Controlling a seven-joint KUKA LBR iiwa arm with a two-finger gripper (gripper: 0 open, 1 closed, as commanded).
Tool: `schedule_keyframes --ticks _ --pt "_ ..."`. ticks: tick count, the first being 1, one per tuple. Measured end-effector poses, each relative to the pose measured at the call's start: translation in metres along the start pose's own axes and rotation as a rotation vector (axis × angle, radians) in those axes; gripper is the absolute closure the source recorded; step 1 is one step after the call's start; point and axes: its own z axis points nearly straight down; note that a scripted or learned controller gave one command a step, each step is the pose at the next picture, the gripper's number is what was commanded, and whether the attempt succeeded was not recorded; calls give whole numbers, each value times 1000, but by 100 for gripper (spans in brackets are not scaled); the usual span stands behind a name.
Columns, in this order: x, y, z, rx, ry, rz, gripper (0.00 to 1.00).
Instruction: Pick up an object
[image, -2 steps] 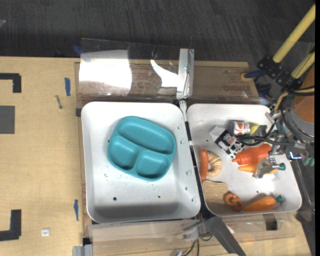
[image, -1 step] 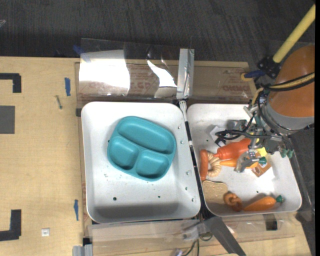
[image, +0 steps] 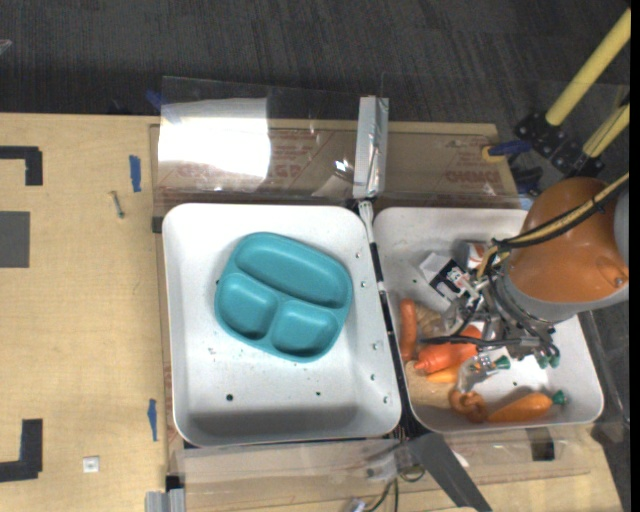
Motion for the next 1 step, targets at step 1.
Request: schedule_keyframes --ticks 1 --pt "-33 -69 -127 9 -15 -86 100"
